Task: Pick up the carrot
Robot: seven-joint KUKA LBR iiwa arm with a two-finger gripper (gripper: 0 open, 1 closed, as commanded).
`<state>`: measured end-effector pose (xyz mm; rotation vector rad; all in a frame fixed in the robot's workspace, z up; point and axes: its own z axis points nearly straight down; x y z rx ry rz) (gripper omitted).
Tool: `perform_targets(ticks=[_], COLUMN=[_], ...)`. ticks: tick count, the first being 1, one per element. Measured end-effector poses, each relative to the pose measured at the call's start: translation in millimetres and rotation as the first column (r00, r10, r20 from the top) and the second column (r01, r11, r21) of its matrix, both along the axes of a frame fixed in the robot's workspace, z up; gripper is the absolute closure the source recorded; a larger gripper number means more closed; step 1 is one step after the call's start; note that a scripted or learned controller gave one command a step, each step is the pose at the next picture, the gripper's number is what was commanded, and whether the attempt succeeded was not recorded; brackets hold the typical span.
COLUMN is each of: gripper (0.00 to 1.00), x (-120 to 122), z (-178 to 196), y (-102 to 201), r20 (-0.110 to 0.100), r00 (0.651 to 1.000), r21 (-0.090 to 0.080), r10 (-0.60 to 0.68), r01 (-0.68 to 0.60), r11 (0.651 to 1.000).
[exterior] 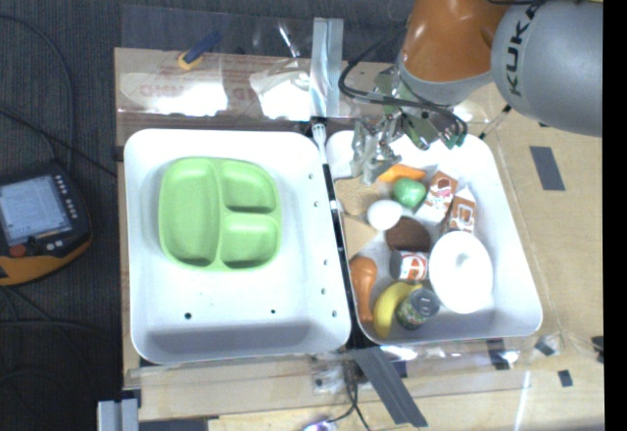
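The carrot (362, 282) looks like the long, dull-orange piece lying along the left wall of the right bin (509, 223), near its front, beside a yellow banana (388, 307). My gripper (370, 157) hangs over the far left corner of that bin, well behind the carrot and apart from it. A small bright-orange piece (404, 172) lies just right of the gripper, partly under a green round fruit (409, 193). Nothing shows in the gripper's grasp.
The right bin also holds a white egg (384, 215), a brown lump (408, 235), small cartons (451, 202), cans (421, 307) and a white bowl (462, 270). The left bin (147, 223) holds a green divided plate (217, 212). Plastic wrap lies behind the bins.
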<state>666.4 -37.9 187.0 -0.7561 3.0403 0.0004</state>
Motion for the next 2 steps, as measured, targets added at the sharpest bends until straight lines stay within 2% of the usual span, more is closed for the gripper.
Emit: perform_targets(ticks=[1,2], gripper=[1.0,0.0], x=[-30.7,-30.7], z=[15.4,14.9], y=[-58.7,-57.4], r20=[-0.004,-0.004], r00=[0.885,0.884], r21=[-0.003,-0.001], r10=[0.466,0.468], r01=[-0.466,-0.468], r11=[0.885,0.884])
